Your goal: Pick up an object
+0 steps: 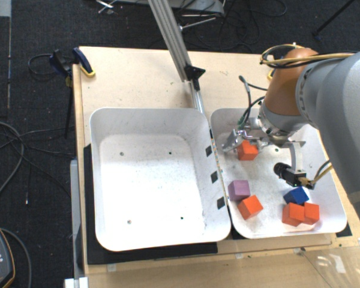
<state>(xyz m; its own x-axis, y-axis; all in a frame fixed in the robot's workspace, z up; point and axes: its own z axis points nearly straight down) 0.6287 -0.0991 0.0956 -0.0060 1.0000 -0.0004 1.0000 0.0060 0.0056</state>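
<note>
Camera view: hand (pixel 245 141) over orange block (pixel 248 151), near right bin's left wall (pixel 219 161)

Robotics lab: plywood worktop (pixel 144 77) w/ clamp (pixel 81 62) at far left corner, loose cables (pixel 12 143) on dark carpet, metal strut (pixel 171 32) rising from worktop's far edge, two white bins (pixel 150 119).

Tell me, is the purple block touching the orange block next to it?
Touching. The camera view shows the purple block and orange block meeting at a corner, no gap.
</note>
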